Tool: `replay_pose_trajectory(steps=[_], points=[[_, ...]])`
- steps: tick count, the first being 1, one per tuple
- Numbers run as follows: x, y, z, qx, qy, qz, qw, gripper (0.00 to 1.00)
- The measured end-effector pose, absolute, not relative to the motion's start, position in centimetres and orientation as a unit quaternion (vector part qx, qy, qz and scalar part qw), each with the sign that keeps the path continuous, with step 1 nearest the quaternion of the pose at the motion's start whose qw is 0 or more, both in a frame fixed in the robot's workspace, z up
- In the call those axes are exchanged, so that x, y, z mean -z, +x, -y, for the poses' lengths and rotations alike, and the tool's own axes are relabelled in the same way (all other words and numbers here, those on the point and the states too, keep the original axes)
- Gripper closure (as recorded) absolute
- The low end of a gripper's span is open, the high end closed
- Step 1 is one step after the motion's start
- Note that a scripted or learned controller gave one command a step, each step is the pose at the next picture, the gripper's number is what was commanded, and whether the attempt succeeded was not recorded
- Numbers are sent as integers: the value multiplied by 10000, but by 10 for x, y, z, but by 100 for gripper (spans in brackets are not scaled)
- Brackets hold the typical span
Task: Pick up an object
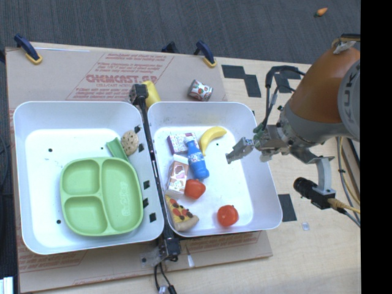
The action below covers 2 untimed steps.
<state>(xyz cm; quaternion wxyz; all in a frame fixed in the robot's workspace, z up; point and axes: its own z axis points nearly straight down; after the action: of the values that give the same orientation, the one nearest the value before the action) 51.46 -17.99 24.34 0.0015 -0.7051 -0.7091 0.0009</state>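
Note:
The right bin [260, 182] holds a yellow banana [211, 136], a blue bottle [196, 158], two small cartons [178, 176], a red tomato [227, 215], a second red fruit [194, 189] and a pizza slice [181, 214]. My gripper [240, 150] hangs over the right side of this bin, just right of the banana and above bare white floor. It is open, with nothing between its fingers. The grey and orange arm [324, 97] reaches in from the right.
The left bin [37, 121] holds a green divided plate [101, 196], a cookie [129, 141] and a green piece beside it. On the cardboard behind the bins lie a small crumpled can [200, 90] and a yellow object [149, 93]. Clamps hold the board's edges.

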Motion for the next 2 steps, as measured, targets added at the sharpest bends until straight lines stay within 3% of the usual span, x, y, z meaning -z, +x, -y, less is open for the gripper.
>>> replay_pose_trajectory(steps=[1,2], points=[[-91,535,204,-13,-7046,7096,11,0],[-102,535,204,-22,-7029,7113,14,100]])
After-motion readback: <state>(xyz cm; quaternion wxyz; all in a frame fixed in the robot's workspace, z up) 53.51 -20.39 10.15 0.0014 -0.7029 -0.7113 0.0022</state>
